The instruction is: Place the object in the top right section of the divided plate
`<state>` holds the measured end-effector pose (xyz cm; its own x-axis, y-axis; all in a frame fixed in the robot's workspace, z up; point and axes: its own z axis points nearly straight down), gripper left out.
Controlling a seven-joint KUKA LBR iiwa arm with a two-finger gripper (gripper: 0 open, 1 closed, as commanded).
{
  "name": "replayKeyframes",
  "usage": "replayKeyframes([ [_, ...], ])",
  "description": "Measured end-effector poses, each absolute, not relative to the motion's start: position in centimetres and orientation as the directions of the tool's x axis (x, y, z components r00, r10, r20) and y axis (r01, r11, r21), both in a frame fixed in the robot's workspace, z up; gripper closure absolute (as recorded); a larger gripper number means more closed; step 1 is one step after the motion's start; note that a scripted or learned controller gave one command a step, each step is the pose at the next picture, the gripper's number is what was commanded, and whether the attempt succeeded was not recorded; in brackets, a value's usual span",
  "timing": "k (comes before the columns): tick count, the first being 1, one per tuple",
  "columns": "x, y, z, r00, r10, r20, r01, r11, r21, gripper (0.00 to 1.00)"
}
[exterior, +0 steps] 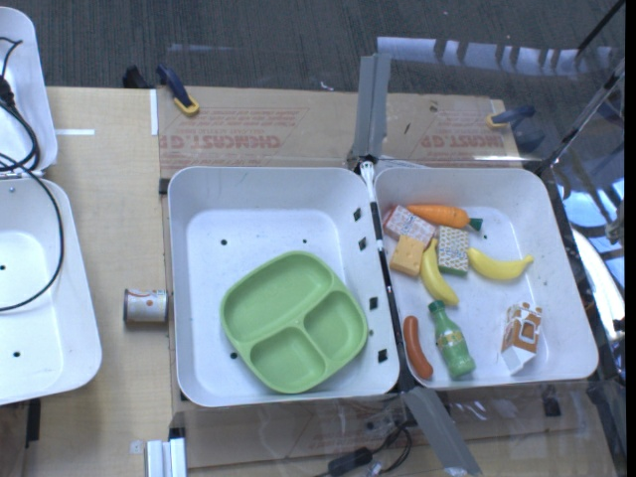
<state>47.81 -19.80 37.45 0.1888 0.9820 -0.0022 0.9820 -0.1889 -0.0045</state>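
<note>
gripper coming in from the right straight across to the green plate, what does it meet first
Probably the right bin's outer wall if low; above that, the white and orange carton, then the green bottle.

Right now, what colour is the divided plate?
Light green; the divided plate shows in the camera view.

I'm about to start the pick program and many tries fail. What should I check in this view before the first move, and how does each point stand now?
1. Green divided plastic plate lies flat in the left white bin: ok.
2. Plate sections free of objects: ok.
3. Toy foods sit in the right white bin: ok.
4. Orange toy carrot and green toy bottle unobstructed from above: ok.
5. Two yellow toy bananas apart from each other: ok.
6. Which object is meant: cannot tell.
</note>
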Motion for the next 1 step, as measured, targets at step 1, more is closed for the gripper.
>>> replayKeyframes([
  [1,49.6,-7.71,31.34,0.43,0.903,-0.004,0.903,-0.43,-0.004,1.0],
])
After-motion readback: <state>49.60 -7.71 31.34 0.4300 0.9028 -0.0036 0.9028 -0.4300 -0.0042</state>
